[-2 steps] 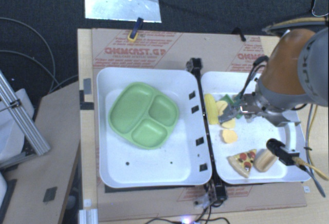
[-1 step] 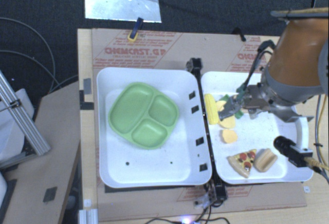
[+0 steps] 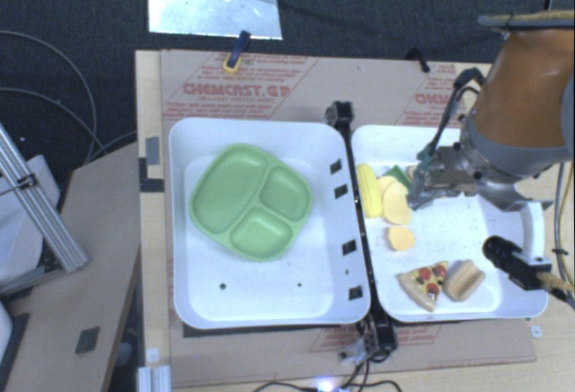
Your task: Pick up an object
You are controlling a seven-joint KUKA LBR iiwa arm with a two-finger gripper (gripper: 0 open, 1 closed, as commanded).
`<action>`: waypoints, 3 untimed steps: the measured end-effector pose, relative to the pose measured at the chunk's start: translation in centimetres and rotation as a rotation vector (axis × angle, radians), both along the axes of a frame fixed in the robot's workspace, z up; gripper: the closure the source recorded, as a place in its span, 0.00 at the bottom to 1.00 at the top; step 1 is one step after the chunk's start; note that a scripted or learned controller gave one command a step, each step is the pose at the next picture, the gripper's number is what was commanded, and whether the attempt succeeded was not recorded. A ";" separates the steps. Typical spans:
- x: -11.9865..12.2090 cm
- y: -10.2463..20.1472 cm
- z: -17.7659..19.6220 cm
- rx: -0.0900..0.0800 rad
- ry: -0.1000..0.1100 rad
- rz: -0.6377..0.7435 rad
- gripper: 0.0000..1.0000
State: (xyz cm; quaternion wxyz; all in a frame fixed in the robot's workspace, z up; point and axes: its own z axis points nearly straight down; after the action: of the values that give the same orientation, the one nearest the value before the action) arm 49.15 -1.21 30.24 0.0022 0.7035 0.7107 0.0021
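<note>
While the arm (image 3: 526,84) reached in from the right, two white bins (image 3: 260,309) lay side by side.
Left bin: green divided plate (image 3: 252,201). Right bin: pizza slice (image 3: 424,283), bread roll (image 3: 464,279), corn cob (image 3: 368,190), potato pieces (image 3: 396,203). Gripper (image 3: 420,188) beside the potato pieces; opening could not be told.

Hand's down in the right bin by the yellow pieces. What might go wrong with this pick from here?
1. The corn cob, green piece and pale yellow pieces are bunched together beside the hand, so it may catch two items or knock them apart.
2. The cluster lies near the right bin wall at the divider; a push could wedge items against it.
</note>
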 end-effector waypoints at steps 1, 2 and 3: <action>-0.5 1.2 -5.9 0.001 0.008 -0.008 1.00; -0.3 1.9 -10.9 0.000 0.009 -0.009 1.00; -0.4 4.7 -9.4 0.001 0.003 -0.004 1.00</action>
State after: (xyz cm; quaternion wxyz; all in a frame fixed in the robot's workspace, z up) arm 48.72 3.50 20.81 0.0007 0.7049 0.7093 0.0011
